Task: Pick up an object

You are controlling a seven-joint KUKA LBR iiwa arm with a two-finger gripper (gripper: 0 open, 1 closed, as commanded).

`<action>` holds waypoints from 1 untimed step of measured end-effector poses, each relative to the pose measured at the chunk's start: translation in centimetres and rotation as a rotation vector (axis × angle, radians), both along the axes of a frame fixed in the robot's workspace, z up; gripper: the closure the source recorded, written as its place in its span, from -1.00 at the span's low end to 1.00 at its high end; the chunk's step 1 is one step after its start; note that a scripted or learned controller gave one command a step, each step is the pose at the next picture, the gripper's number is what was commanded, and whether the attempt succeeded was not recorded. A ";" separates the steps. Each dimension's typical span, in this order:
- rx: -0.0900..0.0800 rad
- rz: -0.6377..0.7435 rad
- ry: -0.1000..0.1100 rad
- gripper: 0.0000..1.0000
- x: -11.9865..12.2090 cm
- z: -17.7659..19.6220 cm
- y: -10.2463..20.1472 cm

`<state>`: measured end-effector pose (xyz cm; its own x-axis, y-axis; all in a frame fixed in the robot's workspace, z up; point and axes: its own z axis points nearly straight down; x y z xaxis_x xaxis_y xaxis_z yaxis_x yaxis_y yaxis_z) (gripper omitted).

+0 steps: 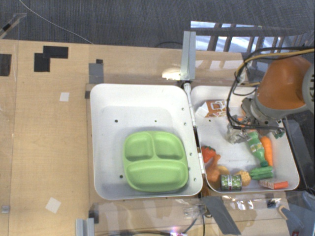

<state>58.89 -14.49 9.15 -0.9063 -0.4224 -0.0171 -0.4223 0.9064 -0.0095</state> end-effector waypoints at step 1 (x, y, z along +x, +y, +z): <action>0.001 -0.136 -0.004 -1.00 -6.7 0.1 -1.3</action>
